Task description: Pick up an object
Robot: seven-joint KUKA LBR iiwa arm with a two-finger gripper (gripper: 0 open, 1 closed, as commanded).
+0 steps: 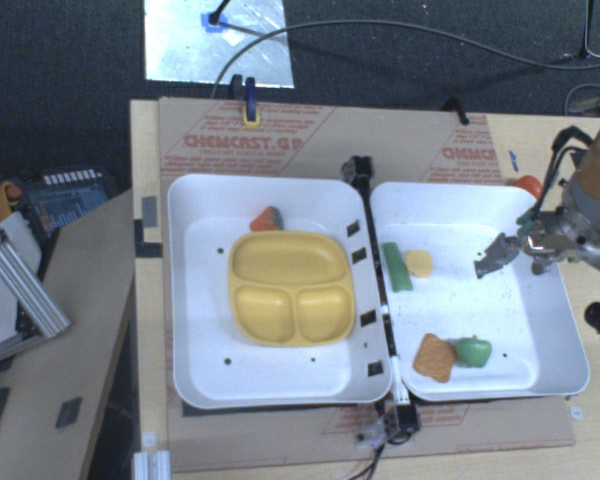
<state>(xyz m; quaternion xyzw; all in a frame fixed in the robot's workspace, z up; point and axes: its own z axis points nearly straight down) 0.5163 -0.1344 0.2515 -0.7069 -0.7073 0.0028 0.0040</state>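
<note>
Over the right bin (pixel 555 368) the hand (pixel 495 256) hangs at the end of the arm, which comes in from the right edge of the camera view. Its dark fingers point left and slightly down, above bare white floor; nothing sits between them, and whether they stand wide or narrow I cannot tell at this size.

Candidates for the pick lie in that same bin — a green stick (pixel 396 266) along the left wall with a small yellow piece (pixel 418 263) just beside it, and near the front wall an orange-brown piece (pixel 435 358) touching a green pepper-like piece (pixel 472 350). The left bin (pixel 195 298) holds a yellow divided tray (pixel 290 288) with a small orange-and-green piece (pixel 266 219) behind it.

My judgement: the yellow piece is the nearest to the fingers and stands a little apart from the stick, so it is the cleaner target. To do it well, the hand should travel left until centred over one piece, turn so the fingers straddle its short side, and only then descend. The stick is risky — it hugs the wall, leaving little room for a finger. The front pair touch, so closing on one may push the other.
</note>
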